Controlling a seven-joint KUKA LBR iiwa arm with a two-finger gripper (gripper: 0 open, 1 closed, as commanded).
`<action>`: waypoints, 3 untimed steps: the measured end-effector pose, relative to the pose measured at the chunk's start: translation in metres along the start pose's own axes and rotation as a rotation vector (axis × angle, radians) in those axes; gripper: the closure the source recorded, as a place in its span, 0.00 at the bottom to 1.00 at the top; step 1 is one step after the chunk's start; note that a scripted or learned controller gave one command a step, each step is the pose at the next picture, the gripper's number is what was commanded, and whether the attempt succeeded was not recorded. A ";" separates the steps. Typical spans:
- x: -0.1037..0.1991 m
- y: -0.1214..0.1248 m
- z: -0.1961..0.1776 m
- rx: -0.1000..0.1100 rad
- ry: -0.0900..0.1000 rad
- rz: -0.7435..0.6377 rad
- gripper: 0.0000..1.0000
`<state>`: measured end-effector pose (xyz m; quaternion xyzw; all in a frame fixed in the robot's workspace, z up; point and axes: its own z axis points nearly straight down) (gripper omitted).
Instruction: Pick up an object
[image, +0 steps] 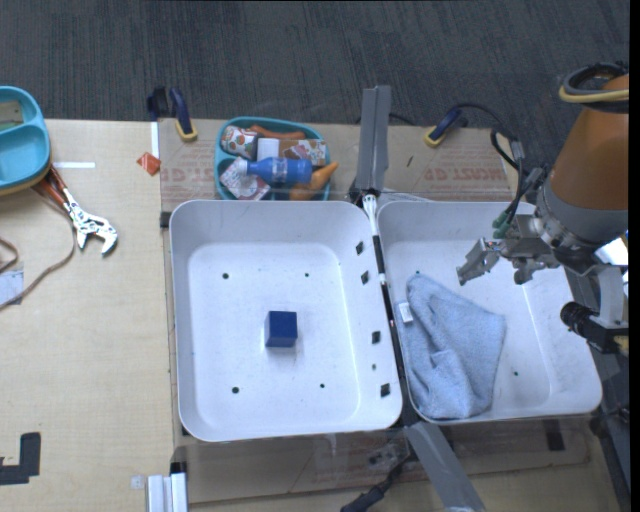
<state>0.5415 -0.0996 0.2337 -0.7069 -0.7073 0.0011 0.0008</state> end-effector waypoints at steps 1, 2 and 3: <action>-0.035 -0.023 -0.002 0.000 0.000 0.175 0.00; 0.006 -0.042 0.142 -0.004 0.001 0.310 0.00; -0.033 -0.031 0.056 -0.002 -0.001 0.368 0.00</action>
